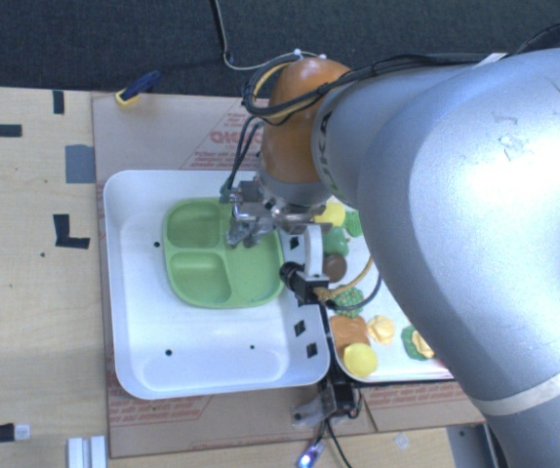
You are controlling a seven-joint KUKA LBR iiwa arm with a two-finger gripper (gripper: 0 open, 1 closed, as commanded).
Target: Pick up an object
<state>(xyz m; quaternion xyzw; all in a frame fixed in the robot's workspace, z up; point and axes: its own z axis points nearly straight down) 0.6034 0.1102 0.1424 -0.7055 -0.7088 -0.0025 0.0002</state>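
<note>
Brown cardboard (pixel 163 139) covered the bench beneath two shallow white bins, with dark carpet beyond the far edge and a blue-and-yellow clip (pixel 138 87) lying near the cardboard's corner.

Camera view, single fixed position: the left bin (pixel 139 305) held one item, a green compartment tray (pixel 217 256), lying flat toward the bin's far side with its divided sections facing up. The right bin (pixel 397 376) was largely hidden by the grey arm (pixel 465 213); along its visible strip lay small toy foods, including a yellow lemon-like piece (pixel 360 361), an orange block (pixel 348 331) and a brown rounded piece (pixel 335 266).

The gripper (pixel 246 224) hung below the orange band, positioned over the right-hand edge of the green tray, close to the partition between the bins. The tray extended leftward and slightly toward the camera from the gripper, its longer side running roughly across the bin. The toy foods lay to the gripper's right, across the partition, near but clearly apart from it.

Whether the gripper was spread or closed could not be determined; the metal parts at the wrist merged against the tray. No object was seen held. Judgement: the tray rim was the nearest candidate, and a thin raised edge would demand accurate alignment.
</note>
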